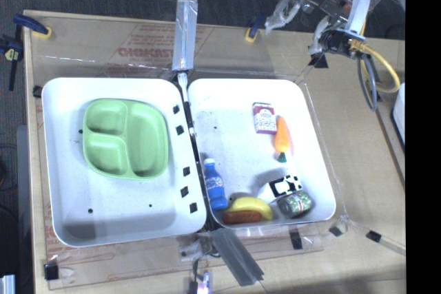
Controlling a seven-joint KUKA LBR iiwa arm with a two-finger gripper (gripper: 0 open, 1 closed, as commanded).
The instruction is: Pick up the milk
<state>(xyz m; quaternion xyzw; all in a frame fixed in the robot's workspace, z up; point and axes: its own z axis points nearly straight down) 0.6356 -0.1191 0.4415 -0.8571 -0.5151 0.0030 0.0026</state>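
Camera view shows me the grey arm's gripper [301, 27] up high over the worktop [358, 148], past the far corner of the right white bin [311, 122]. Its fingers are apart with nothing between them.

I think the milk is the little black-and-white spotted carton [286, 185], near the front edge of that bin. It is in a tight spot. A green round can [297, 204] touches it, and a yellow banana [250, 204] lies just beside it. If the fingers come down a bit off, they may hit the can, push the carton over, or grab the wrong thing.

The same bin holds a small red-and-white box [264, 118], an orange carrot [282, 136] and a blue bottle [213, 184].

The left white bin [62, 169] holds a green plastic plate with sections [127, 138].
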